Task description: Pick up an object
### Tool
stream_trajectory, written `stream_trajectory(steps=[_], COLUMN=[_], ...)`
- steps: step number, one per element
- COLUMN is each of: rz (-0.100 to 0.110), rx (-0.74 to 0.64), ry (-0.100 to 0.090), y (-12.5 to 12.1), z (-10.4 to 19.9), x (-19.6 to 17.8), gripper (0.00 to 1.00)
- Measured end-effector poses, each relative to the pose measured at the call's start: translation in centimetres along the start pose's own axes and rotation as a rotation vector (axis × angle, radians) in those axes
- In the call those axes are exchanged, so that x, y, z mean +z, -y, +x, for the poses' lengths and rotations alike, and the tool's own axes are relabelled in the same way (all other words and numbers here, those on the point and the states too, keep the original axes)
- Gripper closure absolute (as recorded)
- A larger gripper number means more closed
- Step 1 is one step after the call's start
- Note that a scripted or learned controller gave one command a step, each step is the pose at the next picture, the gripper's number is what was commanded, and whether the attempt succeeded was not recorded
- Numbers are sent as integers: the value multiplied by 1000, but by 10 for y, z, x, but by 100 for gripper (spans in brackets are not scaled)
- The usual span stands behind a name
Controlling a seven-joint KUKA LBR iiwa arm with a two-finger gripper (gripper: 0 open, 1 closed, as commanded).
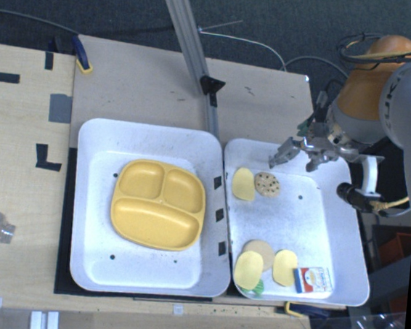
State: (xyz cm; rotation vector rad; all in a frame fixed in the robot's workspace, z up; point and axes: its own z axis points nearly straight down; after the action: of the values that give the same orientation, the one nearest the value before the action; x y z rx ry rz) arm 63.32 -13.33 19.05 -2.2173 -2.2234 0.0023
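Reaching in from the right, the grey arm (389, 84) is hanging its gripper (297, 157) over the far edge of the right bin (344, 233), with nothing between the fingers. The two fingers are standing apart at a moderate spread, one pointing down toward the bin's near-left part and the other just beside it to the right, and neither is touching anything I can make out.

Lying in the left bin (91, 206) is a yellow divided plate (159, 204), the largest loose thing here; it is looking stiff, light and smooth, and its thin rim is probably the only place a two-finger grip could bite.

Sitting closest below the gripper are a speckled cookie (265, 183) and a pale yellow chip-like piece (243, 184), touching or nearly touching each other. The cookie is looking like the likeliest target: small, light, rigid, probably plastic and a little slippery, so closing across its edges from above seems best. Its flatness is making a miss likely.

Resting at the near end of the right bin are a tan round piece (260, 249), two more yellow pieces (249, 267) (284, 266) and a small red-and-white carton (314, 280), clustered tightly, which is making a clean grasp there harder.
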Motion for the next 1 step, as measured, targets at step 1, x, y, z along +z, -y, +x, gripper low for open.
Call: stream_trajectory(steps=[1], rz=[0], rx=[9], ry=[3], y=[74], z=[-54], x=[-29], gripper=[0])
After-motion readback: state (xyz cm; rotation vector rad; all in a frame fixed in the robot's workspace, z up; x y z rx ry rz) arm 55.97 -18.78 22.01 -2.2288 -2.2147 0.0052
